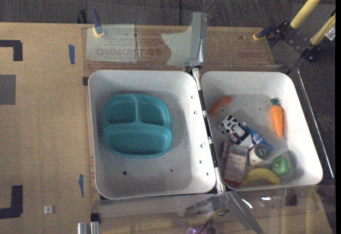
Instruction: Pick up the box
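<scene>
Toward 7 o'clock in the right bin (250,86) lies the box (235,167), a flat pinkish-brown package lying face up near the wall that the two bins share. At 3 o'clock from it, just beside it, stands a small white cup (258,155) with a dark top. A yellow banana (261,176) lies at 5 o'clock from the box, along the bin's near wall, and its left end looks to touch the box's lower corner. A green apple (280,164) sits at 2 o'clock from the banana, close to it.

At 12 o'clock from the box a black-and-white patterned carton (234,128) lies tilted, with a blue part (261,139) at its 4 o'clock end. Further toward 11 o'clock lies a small orange-red piece (220,104), close to the shared wall. An orange carrot (276,119) with a green top lies at 3 o'clock in the bin, well apart from the box, with its tip pointing to 6 o'clock.

The left bin (160,179) holds a teal divided plate (137,124), set toward 10 o'clock of the bin's middle. Both bins rest on the brown tabletop (42,121).

Whether the tool is released or clenched I cannot tell.
</scene>
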